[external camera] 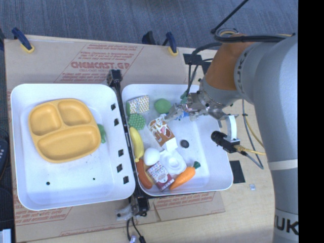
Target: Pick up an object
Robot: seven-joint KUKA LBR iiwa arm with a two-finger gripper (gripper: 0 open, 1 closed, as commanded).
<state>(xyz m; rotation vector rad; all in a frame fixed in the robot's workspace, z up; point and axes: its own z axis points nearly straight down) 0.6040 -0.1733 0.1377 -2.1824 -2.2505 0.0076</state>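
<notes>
Carton (162,131) is seen just below-left of the jaws, long axis slanting away; jaw state cannot be told.

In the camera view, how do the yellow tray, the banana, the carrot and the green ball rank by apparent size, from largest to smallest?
1. yellow tray, clearly the largest.
2. banana and carrot: they look about the same length, so I do not rank them.
3. green ball, the smallest.
</notes>
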